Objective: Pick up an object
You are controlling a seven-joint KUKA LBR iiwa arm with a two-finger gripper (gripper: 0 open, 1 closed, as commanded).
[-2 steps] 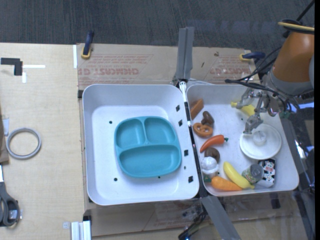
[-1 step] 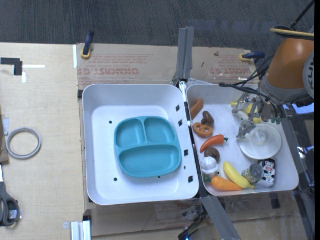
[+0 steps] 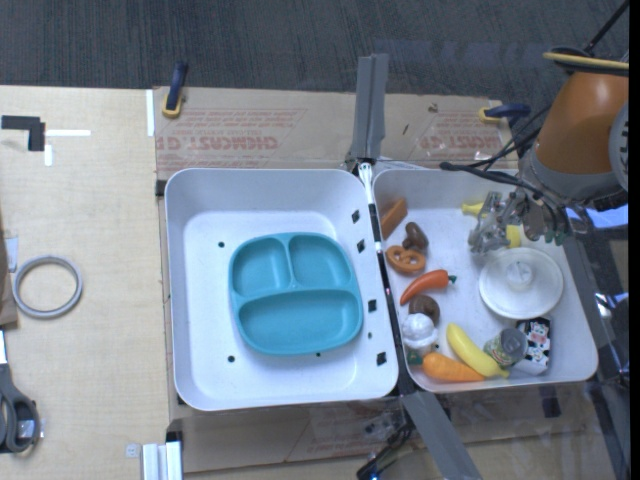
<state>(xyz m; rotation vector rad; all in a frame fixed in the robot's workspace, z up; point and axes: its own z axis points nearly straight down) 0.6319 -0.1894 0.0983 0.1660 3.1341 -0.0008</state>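
Grey arm with orange band (image 3: 590, 118) reaching in from the right, gripper (image 3: 492, 230) pointed downward.

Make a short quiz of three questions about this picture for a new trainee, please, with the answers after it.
1. True or false: the blue divided plate lies in the left bin.
2. Which thing lies nearest the front wall of the right bin? A) the pretzel B) the carrot C) the red chili pepper
3. Fill in: the gripper hangs over the ______ bin.

Key
1. True.
2. B; the carrot lies by the front wall, beside the banana.
3. Right; it is above the bin's back part, near the white round lid.
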